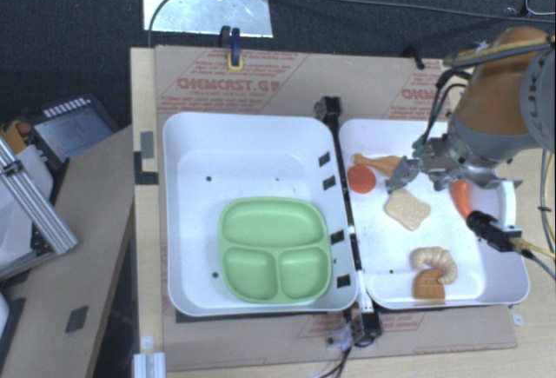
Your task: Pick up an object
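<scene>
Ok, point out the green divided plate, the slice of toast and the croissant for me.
green divided plate [274,248]: camera view, left bin, on the ridge between its compartments.
slice of toast [407,211]: camera view, right bin, middle of its top face.
croissant [434,261]: camera view, right bin, on its curved back.

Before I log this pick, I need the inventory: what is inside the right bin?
The right bin holds a red round piece, toast slice, croissant and orange carrot-like piece. The gripper covers whatever lies beneath it.
</scene>
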You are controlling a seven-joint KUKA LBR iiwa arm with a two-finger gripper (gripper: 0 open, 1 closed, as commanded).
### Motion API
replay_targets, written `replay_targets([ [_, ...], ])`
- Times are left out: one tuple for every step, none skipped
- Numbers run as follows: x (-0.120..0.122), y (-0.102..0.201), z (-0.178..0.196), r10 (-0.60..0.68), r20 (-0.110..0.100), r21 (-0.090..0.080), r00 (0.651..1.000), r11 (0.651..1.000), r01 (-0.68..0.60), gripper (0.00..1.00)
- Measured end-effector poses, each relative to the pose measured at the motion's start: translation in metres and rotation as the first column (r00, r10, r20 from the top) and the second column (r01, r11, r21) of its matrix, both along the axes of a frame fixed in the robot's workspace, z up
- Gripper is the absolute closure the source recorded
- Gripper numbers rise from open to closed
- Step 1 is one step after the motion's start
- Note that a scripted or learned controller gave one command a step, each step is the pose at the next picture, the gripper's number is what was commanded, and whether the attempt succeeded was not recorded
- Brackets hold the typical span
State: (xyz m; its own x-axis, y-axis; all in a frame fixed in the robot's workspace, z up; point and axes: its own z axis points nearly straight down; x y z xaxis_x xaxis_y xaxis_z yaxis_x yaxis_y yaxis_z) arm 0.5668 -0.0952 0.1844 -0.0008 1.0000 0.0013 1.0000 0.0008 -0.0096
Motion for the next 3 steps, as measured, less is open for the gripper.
replay_targets([
  [0.003, 0.0, 0.005, 0.002, 0.011, -0.001, 1.0, 1.0, -0.002, 0.0],
  [-0.006, 0.003, -0.053, 0.0, 0.005, 0.0, 1.0, 1.0, 0.0, 0.0],
  [-0.004, 0.003, -0.099, 0.001, 0.016, -0.003, 1.0, 1.0, -0.001, 0.0],
])
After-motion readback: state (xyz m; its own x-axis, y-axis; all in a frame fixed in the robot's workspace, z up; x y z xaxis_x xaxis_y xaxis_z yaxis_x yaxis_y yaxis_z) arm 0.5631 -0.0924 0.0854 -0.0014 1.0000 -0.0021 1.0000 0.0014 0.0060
